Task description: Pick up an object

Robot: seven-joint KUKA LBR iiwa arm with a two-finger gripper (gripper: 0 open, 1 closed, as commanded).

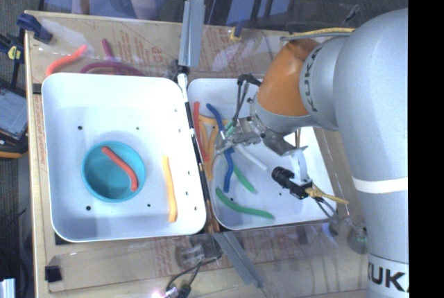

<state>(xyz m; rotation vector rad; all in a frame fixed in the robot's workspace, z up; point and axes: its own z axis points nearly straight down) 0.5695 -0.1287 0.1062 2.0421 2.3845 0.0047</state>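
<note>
The right bin [267, 196] holds several soft strips. A blue strip [227, 168] curves down its left half, with two green strips [244, 208] nearer the front. Red [196, 116] and orange [205, 137] strips lie along its left wall. My gripper [231, 140] is low in this bin, over the middle of the blue strip, under the arm's orange band [281, 89]. Its tips are tangled in with the strips. The left bin [104, 116] has a blue bowl [104, 182] with a red strip [123, 166] in it, and a yellow strip [170, 189] beside it.
The big grey arm [368, 116] covers the right bin's right side. A black fitting with a brass tip [297, 186] hangs over that bin's front right. An orange strip [66, 59] and magenta strips [111, 68] lie on the bench behind the left bin.
</note>
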